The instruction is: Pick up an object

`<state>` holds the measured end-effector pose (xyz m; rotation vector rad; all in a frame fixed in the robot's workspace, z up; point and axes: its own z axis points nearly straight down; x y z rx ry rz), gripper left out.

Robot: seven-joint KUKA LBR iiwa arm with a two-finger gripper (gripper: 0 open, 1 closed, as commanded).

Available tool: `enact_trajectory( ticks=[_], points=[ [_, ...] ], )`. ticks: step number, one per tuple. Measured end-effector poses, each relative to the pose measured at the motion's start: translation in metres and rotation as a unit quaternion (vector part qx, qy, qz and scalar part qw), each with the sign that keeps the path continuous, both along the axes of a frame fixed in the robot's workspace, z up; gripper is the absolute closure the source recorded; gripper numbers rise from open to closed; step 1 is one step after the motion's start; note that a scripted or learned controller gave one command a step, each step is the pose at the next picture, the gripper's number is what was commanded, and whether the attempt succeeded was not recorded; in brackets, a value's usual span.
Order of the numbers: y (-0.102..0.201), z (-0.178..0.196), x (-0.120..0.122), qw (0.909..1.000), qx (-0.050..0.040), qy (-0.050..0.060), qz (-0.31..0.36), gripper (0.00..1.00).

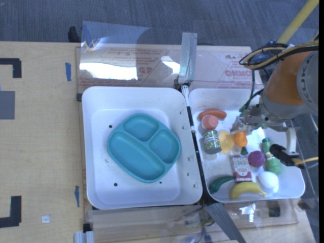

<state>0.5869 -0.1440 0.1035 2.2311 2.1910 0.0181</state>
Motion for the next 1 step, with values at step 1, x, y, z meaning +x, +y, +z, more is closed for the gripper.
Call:
enact_trajectory(
  ticks=[1],
  points=[
    [0.0665,0.0992,0.0481,0.9984,0.0007,0.004,0.056,1.0]
  ],
)
